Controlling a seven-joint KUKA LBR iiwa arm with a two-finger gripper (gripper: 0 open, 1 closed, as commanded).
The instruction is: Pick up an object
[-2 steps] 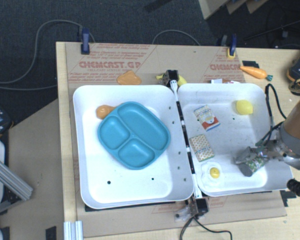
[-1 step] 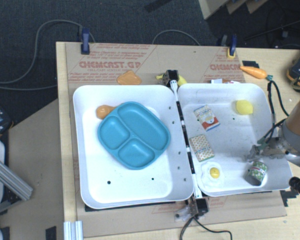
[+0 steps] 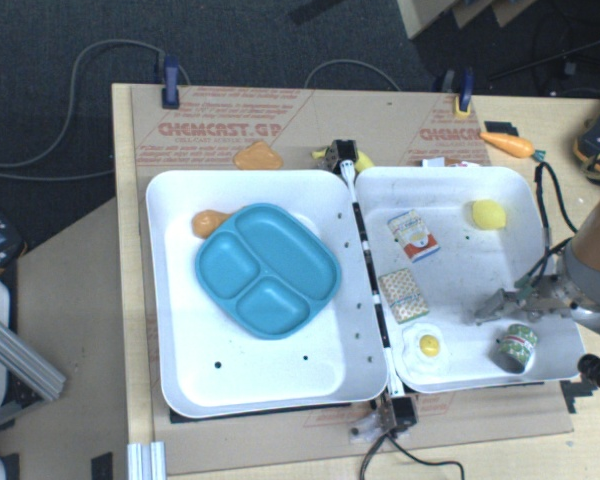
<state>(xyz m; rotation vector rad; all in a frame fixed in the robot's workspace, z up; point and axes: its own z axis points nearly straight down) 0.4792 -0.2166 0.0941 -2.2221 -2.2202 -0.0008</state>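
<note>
- Claw (image 3: 500, 308) low in right bin (image 3: 450, 183), open/closed state: cannot tell
- Nearest: can (image 3: 517, 348), just beside
- Center over can, descend straight, avoid bin wall

The right bin (image 3: 450, 180) has bare floor at its middle; a carton (image 3: 413, 235), packet (image 3: 403, 294), egg (image 3: 426, 345), can (image 3: 516, 348) and lemon (image 3: 488, 214) ring it.

Gripper (image 3: 502, 305) seemingly above small can (image 3: 517, 348)
</note>
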